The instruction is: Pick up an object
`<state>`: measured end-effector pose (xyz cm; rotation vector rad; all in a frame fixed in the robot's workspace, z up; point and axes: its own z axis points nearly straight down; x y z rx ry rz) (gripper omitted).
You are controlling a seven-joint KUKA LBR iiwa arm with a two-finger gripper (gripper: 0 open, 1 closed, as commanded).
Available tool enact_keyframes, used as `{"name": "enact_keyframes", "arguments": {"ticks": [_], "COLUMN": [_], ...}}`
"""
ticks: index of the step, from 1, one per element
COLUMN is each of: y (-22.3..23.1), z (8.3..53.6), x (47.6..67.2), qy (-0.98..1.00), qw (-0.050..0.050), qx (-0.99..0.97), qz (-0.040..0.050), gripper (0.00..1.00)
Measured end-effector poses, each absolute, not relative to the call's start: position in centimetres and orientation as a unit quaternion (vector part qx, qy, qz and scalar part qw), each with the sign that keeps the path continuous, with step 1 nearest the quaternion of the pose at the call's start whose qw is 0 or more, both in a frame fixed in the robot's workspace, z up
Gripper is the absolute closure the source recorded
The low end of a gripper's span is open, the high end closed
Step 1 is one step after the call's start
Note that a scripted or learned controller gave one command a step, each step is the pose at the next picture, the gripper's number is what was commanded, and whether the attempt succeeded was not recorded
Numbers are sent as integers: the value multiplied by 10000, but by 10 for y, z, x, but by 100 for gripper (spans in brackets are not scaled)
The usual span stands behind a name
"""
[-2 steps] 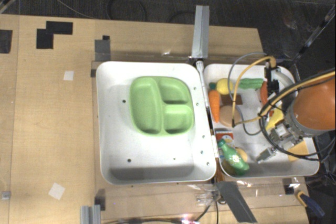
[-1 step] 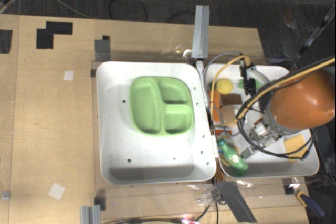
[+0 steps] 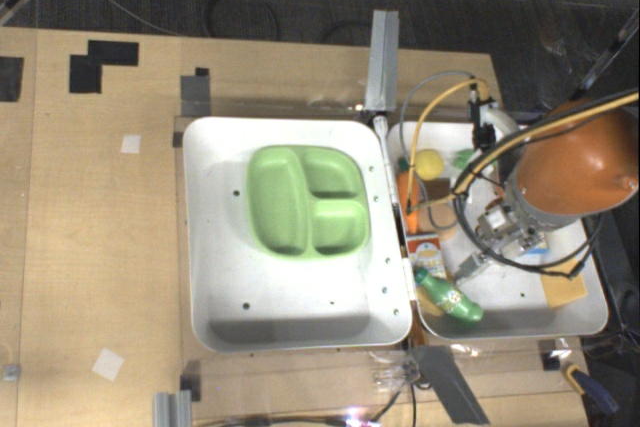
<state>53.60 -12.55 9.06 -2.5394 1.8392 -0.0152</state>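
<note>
My gripper [image 3: 478, 258] hangs low inside the right bin [image 3: 592, 320], under the arm's orange band [image 3: 578, 165]. It is just above and to the right of a green bottle-shaped object [image 3: 450, 299] that lies near the bin's front left corner. A yellow ball [image 3: 428, 164] sits at the back left of this bin, with an orange object [image 3: 405, 191] beside it. A small brown box [image 3: 441, 213] and a printed card [image 3: 424, 251] lie between them and the green object. A tan flat piece [image 3: 565, 288] rests at the front right. I see nothing held.
The left bin [image 3: 215, 315] holds a green divided plate [image 3: 305, 200], upside up, near its middle. Cables [image 3: 440, 105] loop over the back of the right bin. A metal post [image 3: 383, 60] stands behind the wall between the bins.
</note>
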Motion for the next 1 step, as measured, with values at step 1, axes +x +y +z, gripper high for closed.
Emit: {"name": "enact_keyframes", "arguments": {"ticks": [1], "y": [-157], "z": [90], "x": [535], "qy": [2889], "qw": [20], "qx": [-9574], "qz": [-53], "gripper": [0]}}
